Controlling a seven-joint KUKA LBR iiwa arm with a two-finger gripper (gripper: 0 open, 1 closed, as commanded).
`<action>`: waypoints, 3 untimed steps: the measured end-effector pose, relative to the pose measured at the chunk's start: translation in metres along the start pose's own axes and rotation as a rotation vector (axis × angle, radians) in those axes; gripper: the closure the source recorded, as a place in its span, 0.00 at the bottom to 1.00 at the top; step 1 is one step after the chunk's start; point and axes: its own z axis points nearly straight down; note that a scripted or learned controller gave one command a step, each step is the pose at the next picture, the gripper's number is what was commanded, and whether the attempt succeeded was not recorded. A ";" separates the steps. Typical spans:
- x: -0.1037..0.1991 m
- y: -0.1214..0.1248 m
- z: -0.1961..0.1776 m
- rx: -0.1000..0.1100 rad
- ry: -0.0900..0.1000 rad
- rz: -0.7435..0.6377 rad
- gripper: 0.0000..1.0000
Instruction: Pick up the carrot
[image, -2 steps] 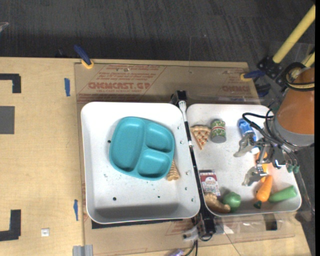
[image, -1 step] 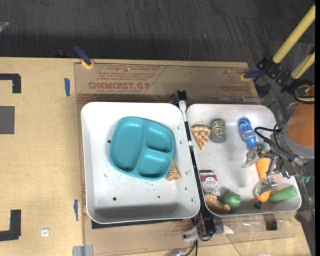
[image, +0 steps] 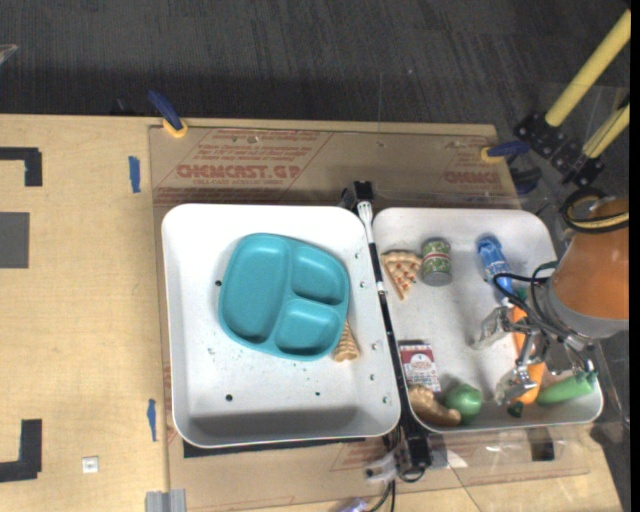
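The carrot (image: 538, 381), orange with a green leafy end (image: 568, 388), lies in the near right corner of the right bin (image: 455, 315). My gripper (image: 508, 355) hangs low over that corner, just left of the carrot and partly covering it. Its two metal fingers (image: 492, 328) stand apart, so it is open. An orange strip shows between them, and I cannot tell whether it is part of the carrot. The arm's orange band (image: 598, 285) is above the bin's right wall.
The right bin also holds a blue bottle (image: 489, 256), a green can (image: 435, 260), a waffle-like wedge (image: 402, 271), a red-and-white packet (image: 418, 365) and a green fruit (image: 463, 400). The left bin (image: 200, 380) holds a teal divided plate (image: 285, 295) and a tan cone (image: 345, 343).
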 end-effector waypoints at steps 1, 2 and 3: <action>-0.002 0.001 -0.010 0.001 -0.006 -0.002 1.00; -0.017 0.055 -0.111 -0.001 -0.002 0.349 1.00; -0.016 0.054 -0.110 0.000 0.002 0.352 0.00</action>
